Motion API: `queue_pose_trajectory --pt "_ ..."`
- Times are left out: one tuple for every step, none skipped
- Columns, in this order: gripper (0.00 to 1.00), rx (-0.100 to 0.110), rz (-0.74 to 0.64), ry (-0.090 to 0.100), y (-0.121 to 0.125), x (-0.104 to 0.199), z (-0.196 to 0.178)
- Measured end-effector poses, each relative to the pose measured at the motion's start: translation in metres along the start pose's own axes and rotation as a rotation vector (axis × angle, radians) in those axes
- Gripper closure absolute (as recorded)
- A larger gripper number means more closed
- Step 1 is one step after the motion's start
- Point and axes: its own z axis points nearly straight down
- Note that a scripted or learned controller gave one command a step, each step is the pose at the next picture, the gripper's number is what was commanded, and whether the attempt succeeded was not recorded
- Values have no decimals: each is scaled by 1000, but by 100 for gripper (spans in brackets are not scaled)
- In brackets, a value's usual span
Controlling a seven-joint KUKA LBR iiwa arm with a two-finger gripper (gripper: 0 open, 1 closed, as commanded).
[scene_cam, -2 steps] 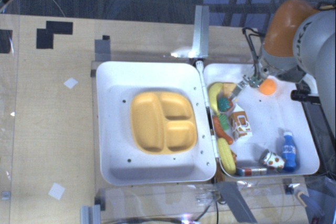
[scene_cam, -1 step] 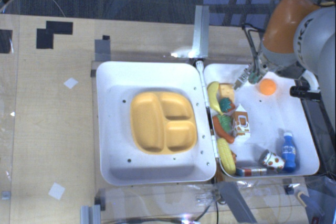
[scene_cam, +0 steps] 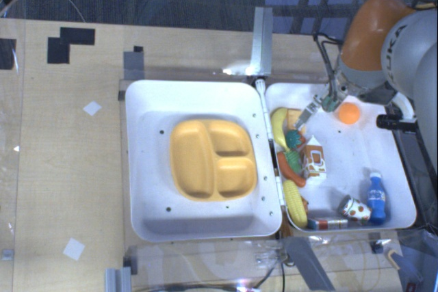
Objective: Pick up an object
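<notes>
The task names no particular object, so any piece in the right bin (scene_cam: 393, 167) could serve. Most of them crowd its left wall: a banana (scene_cam: 278, 125) at the top, a teal toy (scene_cam: 294, 140) beside it, a small carton (scene_cam: 315, 158) with a brown-and-white face, a carrot (scene_cam: 291, 171) under it, and an ear of corn (scene_cam: 295, 203) running down toward the near corner. They touch or overlap one another, which looks like the result of loose dumping rather than arrangement, and it would make a clean grip on any single one harder.

An orange ball (scene_cam: 349, 113) lies apart near the far side, just beside the arm's wrist. A blue bottle (scene_cam: 376, 197), a small patterned can (scene_cam: 354, 209) and a marker-like stick (scene_cam: 328, 223) sit along the near edge, with bare floor around them.

The hand (scene_cam: 306, 115) reaches in from the right at a slant, its tip just above the top of the pile, between the banana and the carton. I cannot tell how far apart its tips are, and nothing is visibly held in it. Its position suggests the pile is the target, not the ball.

The left bin (scene_cam: 144, 147) holds a yellow divided tray (scene_cam: 212, 158), lying flat in the middle, well apart from the hand. Both bins sit side by side on the bench (scene_cam: 61, 167).
</notes>
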Motion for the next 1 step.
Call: queue_pose_trajectory --pt "0 -14 283 -6 -28 20 18"
